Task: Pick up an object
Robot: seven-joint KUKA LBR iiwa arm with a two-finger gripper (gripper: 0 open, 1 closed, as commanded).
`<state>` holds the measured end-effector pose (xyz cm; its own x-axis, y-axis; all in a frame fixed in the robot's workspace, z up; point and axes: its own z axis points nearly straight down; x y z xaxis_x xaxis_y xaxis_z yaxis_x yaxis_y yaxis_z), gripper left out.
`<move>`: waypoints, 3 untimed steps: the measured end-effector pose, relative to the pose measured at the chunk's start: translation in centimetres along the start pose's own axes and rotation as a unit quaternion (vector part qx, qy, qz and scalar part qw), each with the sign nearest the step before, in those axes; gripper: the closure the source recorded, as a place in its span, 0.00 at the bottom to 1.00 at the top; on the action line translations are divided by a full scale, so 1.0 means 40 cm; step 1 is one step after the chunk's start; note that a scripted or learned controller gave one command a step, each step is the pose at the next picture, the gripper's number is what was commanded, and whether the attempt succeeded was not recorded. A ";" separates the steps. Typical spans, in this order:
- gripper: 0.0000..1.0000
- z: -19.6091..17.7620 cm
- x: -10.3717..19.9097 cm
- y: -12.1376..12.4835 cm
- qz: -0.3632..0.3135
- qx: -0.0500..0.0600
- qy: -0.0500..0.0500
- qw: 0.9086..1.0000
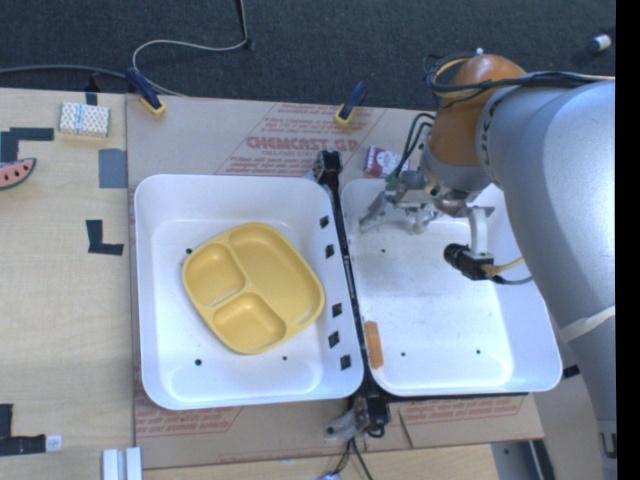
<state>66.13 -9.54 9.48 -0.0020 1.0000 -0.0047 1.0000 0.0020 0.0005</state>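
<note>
We see the end effector (405,208) over right bin (440,308), grip state unclear; still approach step. Next: reach yellow tray (252,286) at nine o'clock, or orange piece (373,343)

arm: reaching in from right | tool (397,211): low, nothing held

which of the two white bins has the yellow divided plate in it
The left bin. The yellow plate lies in it; the right bin sits under the arm.
</note>
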 end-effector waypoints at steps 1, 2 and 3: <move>1.00 -0.024 0.001 0.000 0.000 0.000 0.000 1.000; 1.00 -0.047 0.002 -0.001 -0.001 0.001 0.000 1.000; 1.00 -0.070 0.003 -0.001 -0.001 0.002 0.000 1.000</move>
<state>66.08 -9.41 12.28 -0.0042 1.0000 -0.0045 1.0000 0.0042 -0.0026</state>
